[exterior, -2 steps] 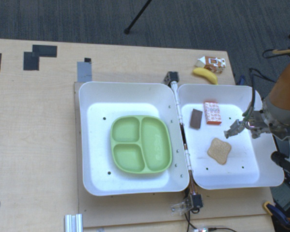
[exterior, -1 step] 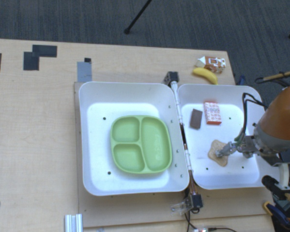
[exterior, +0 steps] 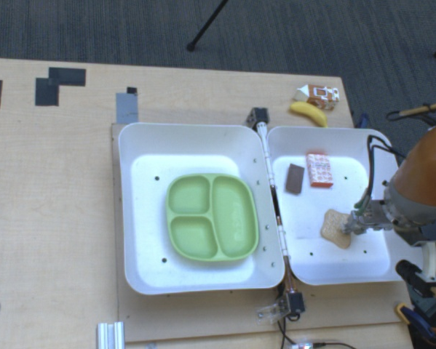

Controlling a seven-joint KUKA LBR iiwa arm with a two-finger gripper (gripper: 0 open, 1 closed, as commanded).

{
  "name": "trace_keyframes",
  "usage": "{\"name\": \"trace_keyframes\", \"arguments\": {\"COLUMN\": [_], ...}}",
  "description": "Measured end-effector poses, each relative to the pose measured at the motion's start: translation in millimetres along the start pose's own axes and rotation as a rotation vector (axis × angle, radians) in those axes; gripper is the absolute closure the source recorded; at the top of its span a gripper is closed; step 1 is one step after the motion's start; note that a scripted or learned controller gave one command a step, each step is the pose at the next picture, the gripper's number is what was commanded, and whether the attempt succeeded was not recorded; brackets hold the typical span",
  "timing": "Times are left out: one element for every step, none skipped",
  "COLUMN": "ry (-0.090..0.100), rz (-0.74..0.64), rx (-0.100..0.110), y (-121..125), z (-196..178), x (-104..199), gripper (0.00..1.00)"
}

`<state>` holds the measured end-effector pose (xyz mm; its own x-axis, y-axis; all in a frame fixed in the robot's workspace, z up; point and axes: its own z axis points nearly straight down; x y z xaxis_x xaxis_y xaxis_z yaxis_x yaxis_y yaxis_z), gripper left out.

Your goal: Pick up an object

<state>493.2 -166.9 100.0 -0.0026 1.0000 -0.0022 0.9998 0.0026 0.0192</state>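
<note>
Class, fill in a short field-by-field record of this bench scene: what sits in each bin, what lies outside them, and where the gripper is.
left bin: light green three-compartment plastic plate
right bin: tan bread-like slice, small dark brown block, red and white packet
bench behind bins: yellow banana, small white and orange carton
gripper: low in right bin, at the slice's right edge
grip state: cannot tell

I see a pale green three-compartment plastic plate (exterior: 212, 217) lying flat in the left shallow white bin (exterior: 141, 217), roughly centred. Beyond the bins, on the light wooden bench (exterior: 50, 217), a yellow banana (exterior: 308, 113) rests just beside a small white-and-orange carton (exterior: 319, 94). Dark tape patches (exterior: 57, 84) mark the bench's far left
</note>
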Motion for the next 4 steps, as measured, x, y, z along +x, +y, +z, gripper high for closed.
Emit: {"name": "trace_keyframes", "arguments": {"ry": [0.001,0.001,0.001,0.001], "rz": [0.000,-0.001,-0.002,-0.002], "rx": [0.002,-0.002,-0.002,-0.006], "y": [-0.6,1.5,1.4,3.3], "z": [0.6,-10.3,-10.2,-20.8], "x": [0.2,0.8,0.8,1.1], "gripper": [0.00,1.00,0.00,1.00]}}
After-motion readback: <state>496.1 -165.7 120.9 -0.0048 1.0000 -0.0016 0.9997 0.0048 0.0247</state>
